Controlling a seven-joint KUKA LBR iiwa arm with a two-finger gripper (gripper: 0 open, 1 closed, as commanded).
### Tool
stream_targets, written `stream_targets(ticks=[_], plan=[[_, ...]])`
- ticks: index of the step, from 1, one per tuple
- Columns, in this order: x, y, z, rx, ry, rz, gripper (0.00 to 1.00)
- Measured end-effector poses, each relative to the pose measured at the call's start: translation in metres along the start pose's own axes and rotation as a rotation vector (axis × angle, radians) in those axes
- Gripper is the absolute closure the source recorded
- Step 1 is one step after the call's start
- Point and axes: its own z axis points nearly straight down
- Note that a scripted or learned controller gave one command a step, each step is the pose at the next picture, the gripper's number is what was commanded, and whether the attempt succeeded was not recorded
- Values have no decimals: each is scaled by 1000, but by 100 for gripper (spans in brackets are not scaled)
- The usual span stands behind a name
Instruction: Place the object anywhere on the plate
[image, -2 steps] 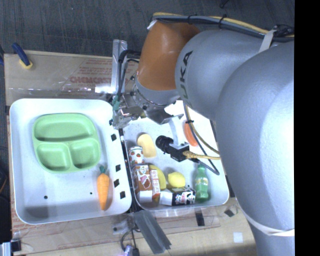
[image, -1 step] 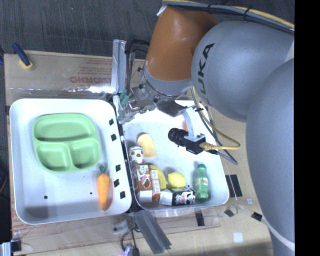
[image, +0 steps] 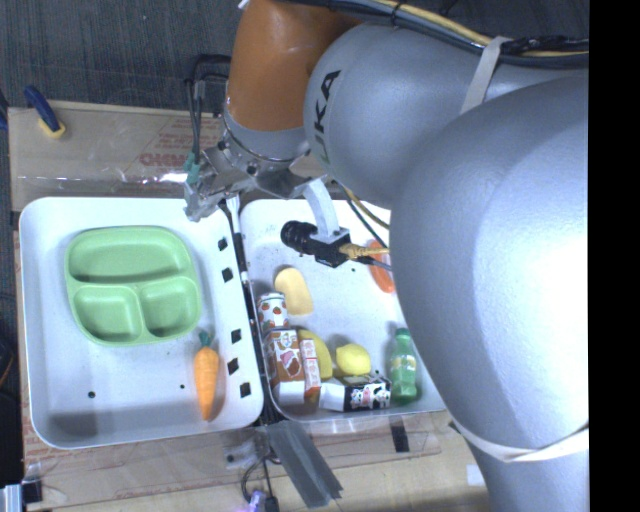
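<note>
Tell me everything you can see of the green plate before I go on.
The green plate is a pale green tray with rounded corners, smooth and matt, plastic by its look. Raised ridges split it into three compartments: one long one at the far side, two smaller ones nearer the camera. It lies flat, face up, in the left white bin, toward its far left part. Nothing lies in its compartments. The toy carrot lies just off its near right corner, apart from it.

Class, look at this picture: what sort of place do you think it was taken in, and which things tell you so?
Probably a robotics lab bench set up for pick-and-place trials. A big grey KUKA arm reaches over two white bins; one holds a green divided plate and a toy carrot, the other assorted toy food.
</note>
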Motion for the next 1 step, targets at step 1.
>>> stream_targets(ticks=[1], plan=[[43,-51,26,2,0,84,100]])
